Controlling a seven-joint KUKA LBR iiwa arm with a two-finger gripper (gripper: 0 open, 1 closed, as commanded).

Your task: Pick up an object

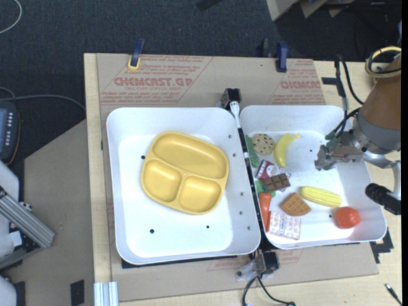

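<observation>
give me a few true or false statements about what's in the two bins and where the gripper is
1. The yellow three-compartment plastic plate lies in the left white bin. True.
2. The gripper is over the left bin. False: it is over the right white bin.
3. The red toy tomato lies near the right bin's front right corner. True.
4. The yellow toy corn cob rests on the plate. False: it lies in the right bin.
5. The round chocolate-chip cookie lies beside the yellow toy banana. True.
</observation>
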